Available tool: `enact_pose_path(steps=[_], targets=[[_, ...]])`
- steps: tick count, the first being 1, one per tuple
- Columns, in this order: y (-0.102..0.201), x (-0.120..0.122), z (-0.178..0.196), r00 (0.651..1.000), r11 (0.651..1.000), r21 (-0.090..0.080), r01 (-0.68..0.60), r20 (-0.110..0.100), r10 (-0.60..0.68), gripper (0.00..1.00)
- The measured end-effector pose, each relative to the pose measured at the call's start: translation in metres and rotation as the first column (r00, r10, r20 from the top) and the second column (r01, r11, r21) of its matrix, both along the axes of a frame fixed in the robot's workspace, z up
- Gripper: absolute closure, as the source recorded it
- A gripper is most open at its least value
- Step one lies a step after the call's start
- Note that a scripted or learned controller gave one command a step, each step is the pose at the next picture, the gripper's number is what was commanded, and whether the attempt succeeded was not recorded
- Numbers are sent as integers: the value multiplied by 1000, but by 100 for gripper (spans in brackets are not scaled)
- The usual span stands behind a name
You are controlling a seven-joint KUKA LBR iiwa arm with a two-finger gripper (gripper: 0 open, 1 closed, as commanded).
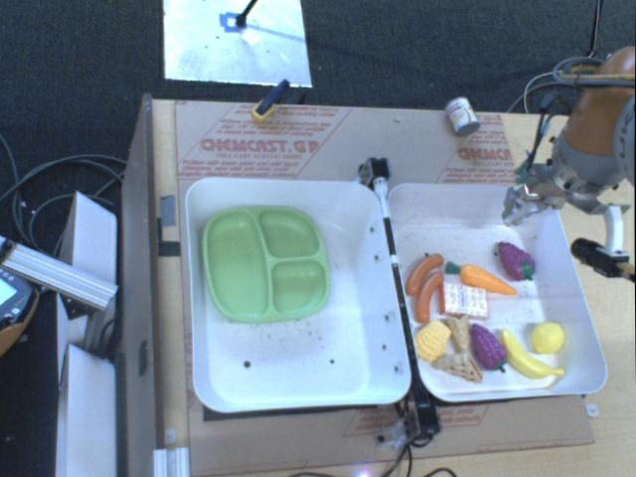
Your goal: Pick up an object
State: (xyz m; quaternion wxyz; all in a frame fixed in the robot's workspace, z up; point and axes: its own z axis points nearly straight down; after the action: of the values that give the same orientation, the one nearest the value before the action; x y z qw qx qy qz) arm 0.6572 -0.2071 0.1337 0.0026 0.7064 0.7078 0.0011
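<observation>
- Purple plastic toy grapes [514, 260] lie in the right white bin [586, 341], near its far corner.
- Pincer [521, 205] hovers above that corner, carrying nothing; finger spread I cannot tell.
- Approach step, likely; next: descend onto the grapes, beside the orange toy carrot [487, 278].

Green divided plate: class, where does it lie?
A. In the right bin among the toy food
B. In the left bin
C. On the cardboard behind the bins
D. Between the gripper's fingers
B: the green divided plate lies flat in the left bin, apart from the toy food in the right bin.
</observation>
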Motion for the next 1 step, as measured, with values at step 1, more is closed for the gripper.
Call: enact_pose_path(steps=[1], targets=[[1,12,27,1000,1000,0,-2,0,2,0]])
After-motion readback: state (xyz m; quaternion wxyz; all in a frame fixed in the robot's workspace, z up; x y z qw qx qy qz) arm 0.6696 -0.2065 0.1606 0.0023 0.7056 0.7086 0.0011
